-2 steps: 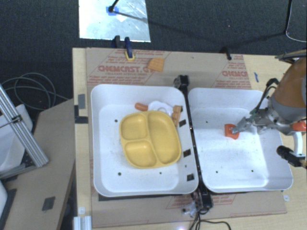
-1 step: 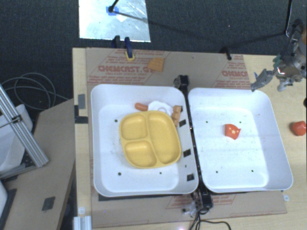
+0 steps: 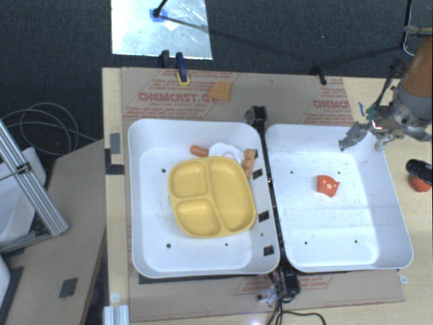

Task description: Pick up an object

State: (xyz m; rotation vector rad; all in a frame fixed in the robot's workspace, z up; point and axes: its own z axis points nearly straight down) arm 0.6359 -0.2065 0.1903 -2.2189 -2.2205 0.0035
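The approach step is judged to be in hand: the claw (image 3: 365, 135), spread and grasping nothing, is held over the right bin's (image 3: 385, 181) far right corner, and a descent onto the small red object (image 3: 327, 185) near that bin's middle is called for.

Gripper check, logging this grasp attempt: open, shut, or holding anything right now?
Gripper: open, holding nothing, above the right bin's far corner; the orange object lies apart in it.
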